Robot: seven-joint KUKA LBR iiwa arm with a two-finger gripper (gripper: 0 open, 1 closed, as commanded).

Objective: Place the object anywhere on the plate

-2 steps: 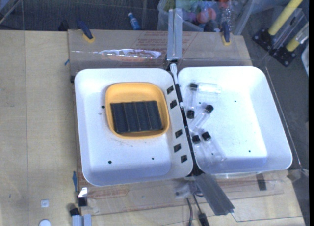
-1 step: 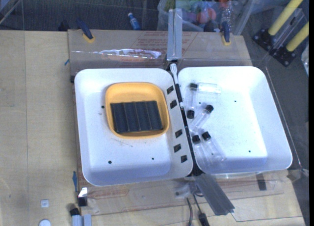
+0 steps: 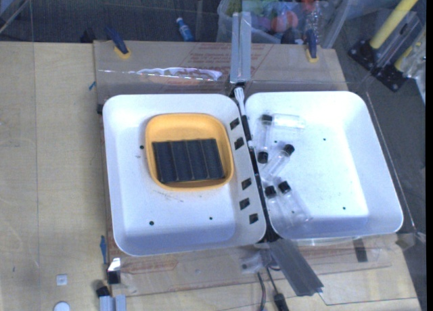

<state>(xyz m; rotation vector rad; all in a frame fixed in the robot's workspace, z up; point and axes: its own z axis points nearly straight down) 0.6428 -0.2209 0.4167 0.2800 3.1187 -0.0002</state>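
Left bin [image 3: 122, 228], yellow plate [image 3: 157, 128] bearing dark ridged block [image 3: 188, 161], clear black-capped vials [image 3: 279, 161] in right bin [image 3: 352, 168]

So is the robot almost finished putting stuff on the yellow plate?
Maybe partly. A dark ridged block already lies flat on the yellow plate in the left bin, so that looks done. Nothing is being carried right now. Several small clear vials with black caps lie in the right bin, near its left side, none on the plate. If they count too, they are left.
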